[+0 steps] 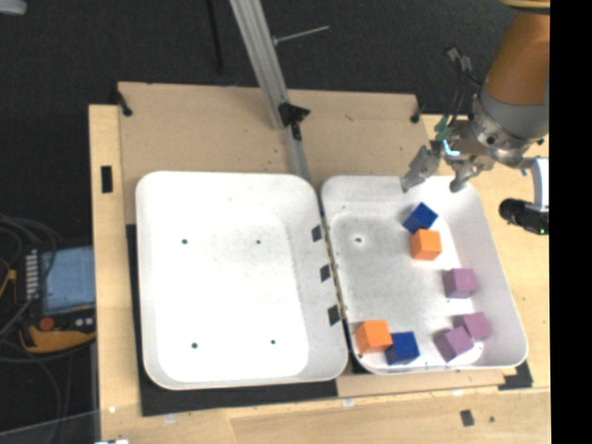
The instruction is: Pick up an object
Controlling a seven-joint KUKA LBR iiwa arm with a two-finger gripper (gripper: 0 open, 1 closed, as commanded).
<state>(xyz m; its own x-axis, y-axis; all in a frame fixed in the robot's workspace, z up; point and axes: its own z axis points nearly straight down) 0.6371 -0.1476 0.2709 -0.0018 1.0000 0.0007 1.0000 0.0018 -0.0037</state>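
Note:
My gripper (435, 177) hangs over the far edge of the right bin (370, 276), its two fingers spread open with nothing between them. Just below and in front of it lies a blue cube (420, 217), with an orange cube (425, 244) touching its near side. A purple cube (460, 282) lies further toward the front by the right wall. At the bin's front edge sit an orange cube (374, 335), a blue cube (402, 348) and two purple cubes (453, 342) (476, 326).
The left bin (227, 276) stands beside the right one on the bench. A slanted metal rail (264, 58) runs down to the gap between the bins at the back. Cables and a handheld controller (60, 289) lie off the bench at left.

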